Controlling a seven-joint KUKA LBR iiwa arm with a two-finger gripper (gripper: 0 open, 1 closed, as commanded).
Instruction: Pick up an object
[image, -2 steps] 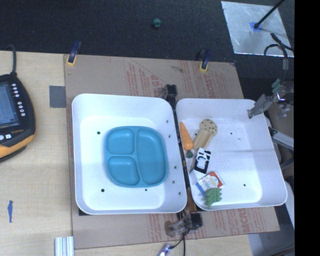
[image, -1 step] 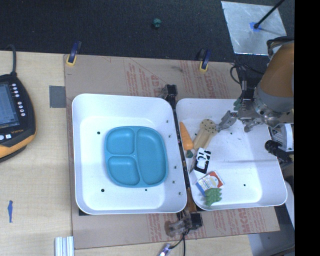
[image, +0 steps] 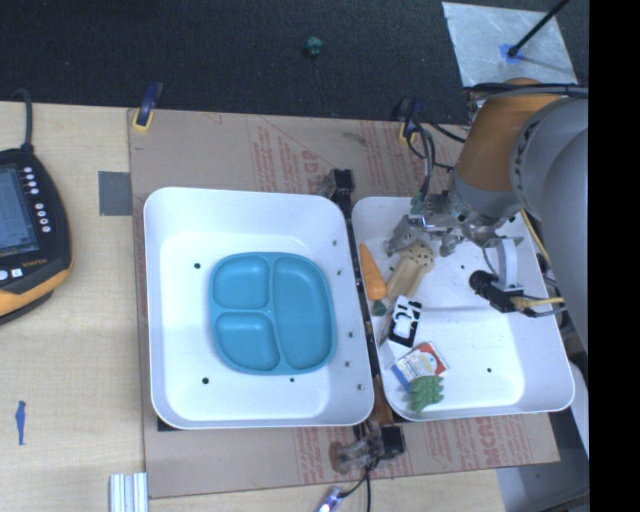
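Plastic dominates: a smooth blue divided plate (image: 272, 311) lies centred in the left bin (image: 170, 300) with bare white floor around it. In the right bin (image: 530, 375), the end effector (image: 428, 235), its opening impossible to judge, hangs over a perforated wooden block (image: 408, 270); an orange carrot (image: 372, 274) hugs the left wall, leaving the right half free.

A pale wood-grain surface (image: 80, 350) carries a brown cardboard sheet (image: 260, 150) printed with faint red lettering, held at its far edge by a blue-and-yellow clamp (image: 147, 105). A grey tape patch (image: 115, 192) sits near the cardboard's left edge. Beyond lies dark carpeted floor (image: 230, 50), with a white sheet (image: 510, 45) at the upper right. Lighting is even.
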